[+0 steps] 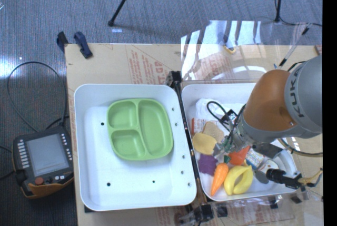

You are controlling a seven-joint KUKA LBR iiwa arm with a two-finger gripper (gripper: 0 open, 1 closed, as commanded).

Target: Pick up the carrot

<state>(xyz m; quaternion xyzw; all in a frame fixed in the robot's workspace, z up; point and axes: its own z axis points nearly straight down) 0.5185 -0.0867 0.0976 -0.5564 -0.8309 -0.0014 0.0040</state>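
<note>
- On the floor at far left we see a grey handheld control pendant with a screen [44, 156], its black cable looping above it.
- Next we find the left shallow white plastic bin [95, 177], and in it a light green plastic plate with three compartments [140, 128], lying flat toward the bin's upper half.
- Two blue clamps [76, 43] sit at the upper left corner of the brown bench board [142, 61].
- Moving right, the right shallow white bin [190, 94] lies just beside the first, their rims nearly touching.
- Along its left side we see a pale yellow rounded toy food piece [204, 143], with a purple toy piece [207, 165] just below it.
- The small orange toy carrot [219, 178] lies near the bin's front edge, tilted, touching the purple piece on its left and a yellow curved toy fruit [238, 179] on its right.
- A red-orange toy piece [239, 156] sits just above the carrot.
- The gripper [230, 146] of the grey and orange arm [279, 104] hangs low over these toys, close above the carrot; we cannot tell how its claw stands, and we see nothing held.
</note>
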